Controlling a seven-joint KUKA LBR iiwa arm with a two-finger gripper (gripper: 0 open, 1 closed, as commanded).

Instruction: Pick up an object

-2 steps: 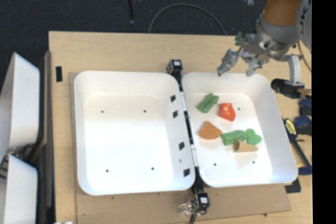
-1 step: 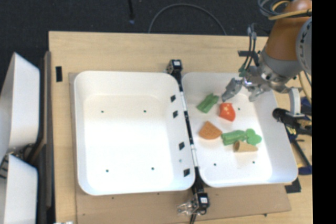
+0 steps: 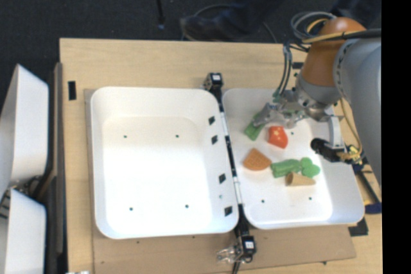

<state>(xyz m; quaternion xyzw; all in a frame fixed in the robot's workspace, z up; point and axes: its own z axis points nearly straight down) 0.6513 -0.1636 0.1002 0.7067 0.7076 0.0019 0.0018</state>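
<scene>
My gripper [image 3: 281, 119] hangs low over the back of the right bin [image 3: 321, 208], its fingers spread open with nothing between them. A red object [image 3: 277, 137] lies just in front of the gripper. A small green piece [image 3: 253, 131] rests by the left fingertip; I cannot tell if they touch. Nearer the front lie an orange wedge [image 3: 257, 160], a longer green object [image 3: 295, 167] and a tan piece [image 3: 300, 180] beside it.
The left bin [image 3: 109, 202] sits beside the right one, with a raised divider and black clips [image 3: 225, 157] between them. The arm's orange band [image 3: 324, 67] and cables stand at the right bin's back right. A black fitting [image 3: 324, 148] sits at the bin's right side.
</scene>
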